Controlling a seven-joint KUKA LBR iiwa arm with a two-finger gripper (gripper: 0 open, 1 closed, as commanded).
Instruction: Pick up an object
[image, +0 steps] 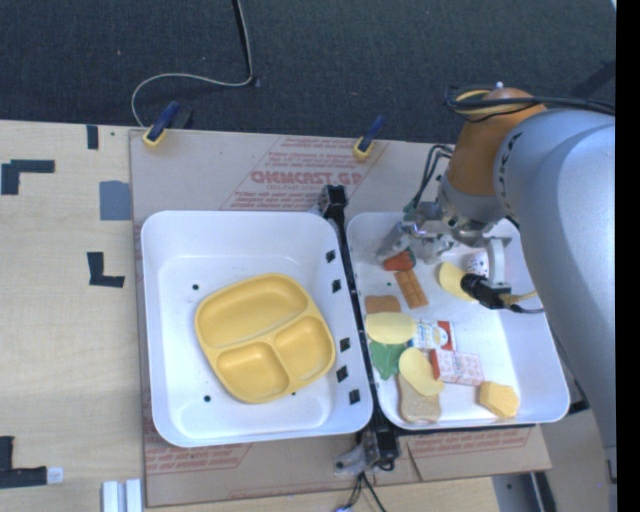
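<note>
From the overhead camera I see the pincer (425, 238) low in the upper part of the right bin (540, 345), right of centre frame — whether it is open I cannot tell. Just below it lie a small red piece (399, 262) and an orange strip (411, 288). The left bin (170, 270) holds a yellow divided tray (264, 337) — all on the worktop (60, 350).

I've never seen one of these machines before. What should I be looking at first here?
Start with the big grey arm with its orange band, reaching in from the right and lowering its gripper over the back of the right bin. That bin holds a jumble of toy food. In the left bin a yellow divided plate lies alone.
</note>
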